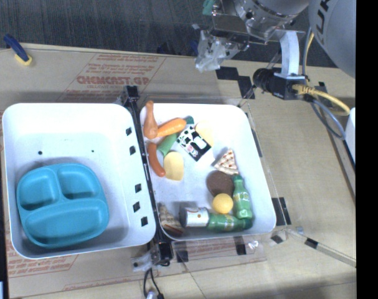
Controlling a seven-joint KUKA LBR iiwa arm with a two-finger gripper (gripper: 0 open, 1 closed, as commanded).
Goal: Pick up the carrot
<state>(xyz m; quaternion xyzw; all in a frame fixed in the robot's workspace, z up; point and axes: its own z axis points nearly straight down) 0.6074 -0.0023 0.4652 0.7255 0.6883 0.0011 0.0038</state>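
The carrot (pixel 170 128) is orange with a small green top. It lies slanted in the right bin's (pixel 258 161) far left corner, between an orange-brown sausage (pixel 150 120) and a black-and-white patterned block (pixel 193 143). My gripper (pixel 208 52) hangs high above the bench, beyond the right bin's far rim. It is well apart from the carrot, up and to the right of it in the view. Nothing shows in it.
The right bin also holds a second sausage (pixel 155 159), a yellow piece (pixel 174 166), a pizza slice (pixel 226 162), a brown round item (pixel 220 183), a yellow ball (pixel 223 203), green bottles (pixel 241 199) and a can (pixel 195 217). A blue divided tray (pixel 61 202) lies in the left bin (pixel 64 129).
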